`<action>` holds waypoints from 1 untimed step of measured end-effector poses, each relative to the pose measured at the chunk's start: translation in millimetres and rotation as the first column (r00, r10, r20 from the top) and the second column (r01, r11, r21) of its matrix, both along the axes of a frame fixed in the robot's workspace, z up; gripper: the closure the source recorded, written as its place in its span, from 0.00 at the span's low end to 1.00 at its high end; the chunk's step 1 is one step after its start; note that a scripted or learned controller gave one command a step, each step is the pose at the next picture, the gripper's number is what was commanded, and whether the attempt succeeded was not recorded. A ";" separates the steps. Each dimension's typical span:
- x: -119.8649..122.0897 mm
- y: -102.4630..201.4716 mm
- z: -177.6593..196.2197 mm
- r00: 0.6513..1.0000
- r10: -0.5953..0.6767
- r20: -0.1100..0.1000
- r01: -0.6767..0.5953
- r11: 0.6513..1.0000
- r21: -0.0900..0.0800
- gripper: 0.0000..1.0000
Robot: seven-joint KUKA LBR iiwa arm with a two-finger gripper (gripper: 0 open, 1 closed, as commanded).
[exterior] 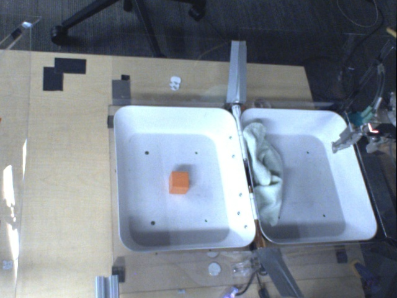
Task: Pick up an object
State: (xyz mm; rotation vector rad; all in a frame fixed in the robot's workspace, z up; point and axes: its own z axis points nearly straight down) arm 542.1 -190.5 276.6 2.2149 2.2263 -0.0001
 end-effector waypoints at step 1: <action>68.1 -14.2 -107.3 0.998 0.065 0.001 -0.065 0.998 0.000 0.00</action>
